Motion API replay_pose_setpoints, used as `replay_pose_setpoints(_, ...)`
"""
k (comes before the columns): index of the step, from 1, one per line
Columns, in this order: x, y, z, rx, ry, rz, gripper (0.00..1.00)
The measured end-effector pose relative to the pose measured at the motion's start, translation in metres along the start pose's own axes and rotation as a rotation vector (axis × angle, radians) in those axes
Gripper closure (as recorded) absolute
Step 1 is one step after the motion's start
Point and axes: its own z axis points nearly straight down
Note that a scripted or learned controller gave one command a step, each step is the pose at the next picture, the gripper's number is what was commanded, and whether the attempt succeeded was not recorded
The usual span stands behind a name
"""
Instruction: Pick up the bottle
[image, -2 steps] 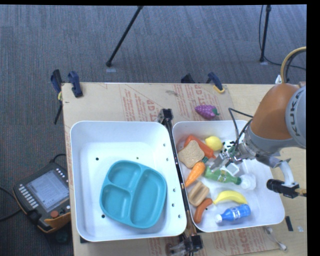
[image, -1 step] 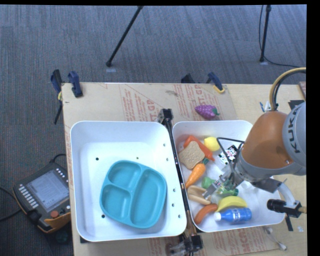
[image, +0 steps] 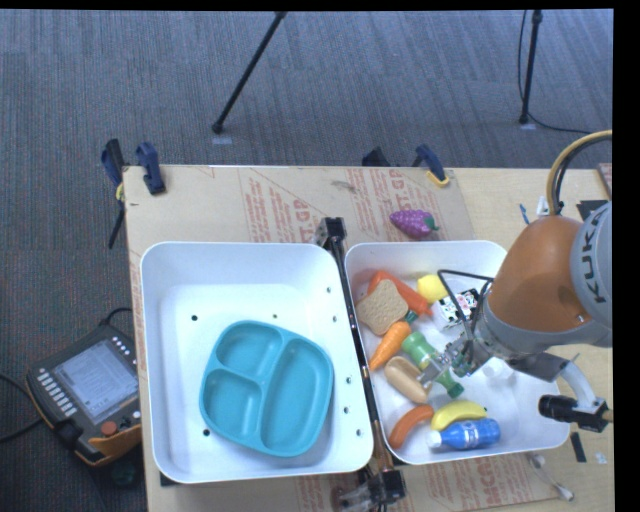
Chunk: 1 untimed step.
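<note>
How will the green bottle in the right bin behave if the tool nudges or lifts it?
The green bottle lies on its side, so its round body would probably roll under a nudge. It looks like smooth rigid plastic: likely stiff, possibly slippery. The hot dog and carrot lie close alongside and may shift with it. The tool is right at it.

The arm's orange band (image: 540, 280) hides the right bin's (image: 470, 246) far side beyond the jaws, the gripper's (image: 447, 368) finger state unreadable against the green bottle (image: 428, 358).
</note>
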Motion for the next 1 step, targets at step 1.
replay_pose_setpoints(1, 0.0494, -0.0073, -0.124, 0.006, -0.001, 0.151, 1.0)
